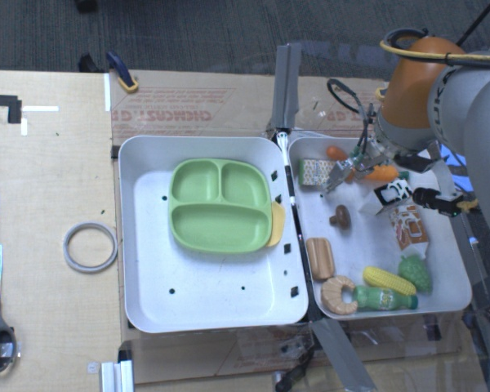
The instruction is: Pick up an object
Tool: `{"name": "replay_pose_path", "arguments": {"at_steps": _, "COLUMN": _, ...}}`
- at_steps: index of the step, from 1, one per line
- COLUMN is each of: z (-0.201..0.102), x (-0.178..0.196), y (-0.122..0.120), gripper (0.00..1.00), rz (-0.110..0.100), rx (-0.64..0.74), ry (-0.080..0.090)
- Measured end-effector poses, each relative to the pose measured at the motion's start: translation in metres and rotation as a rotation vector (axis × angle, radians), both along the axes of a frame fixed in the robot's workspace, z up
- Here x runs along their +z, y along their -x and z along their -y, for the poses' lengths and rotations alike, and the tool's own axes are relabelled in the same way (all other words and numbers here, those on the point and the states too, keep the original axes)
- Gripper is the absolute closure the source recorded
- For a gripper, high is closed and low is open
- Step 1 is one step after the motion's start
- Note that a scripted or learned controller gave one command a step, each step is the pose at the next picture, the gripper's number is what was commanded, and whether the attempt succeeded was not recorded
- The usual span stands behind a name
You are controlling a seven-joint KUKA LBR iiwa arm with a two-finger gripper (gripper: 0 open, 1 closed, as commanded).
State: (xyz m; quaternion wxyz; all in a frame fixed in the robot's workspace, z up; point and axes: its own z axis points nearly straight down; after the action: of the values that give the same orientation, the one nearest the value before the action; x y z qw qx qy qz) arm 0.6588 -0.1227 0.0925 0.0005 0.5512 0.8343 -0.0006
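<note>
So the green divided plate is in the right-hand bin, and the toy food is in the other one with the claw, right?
Not quite. The camera view shows the green divided plate in the left bin. The toy food, such as the corn, lies in the right bin with the claw.

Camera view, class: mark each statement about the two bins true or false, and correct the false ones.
1. The green divided plate lies in the left bin. True.
2. The corn cob lies on the green divided plate. False: it lies in the right bin, near the front.
3. The gripper is over the right bin, near its back. True.
4. The roll of tape sits inside the left bin. False: it lies on the bench, to the left of that bin.
5. The green bottle lies on its side in the right bin. True.
</note>
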Motion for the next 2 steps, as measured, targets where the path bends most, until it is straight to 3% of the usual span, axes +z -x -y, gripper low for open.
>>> {"name": "replay_pose_path", "arguments": {"at_steps": 1, "z": 0.08, "x": 0.066, "y": -0.001, "gripper": 0.0, "rz": 0.004, "rx": -0.033, "ry": 0.001}}
{"name": "replay_pose_path", "arguments": {"at_steps": 2, "z": 0.031, "x": 0.033, "y": 0.003, "gripper": 0.0, "rz": 0.0, "rx": -0.191, "ry": -0.001}}
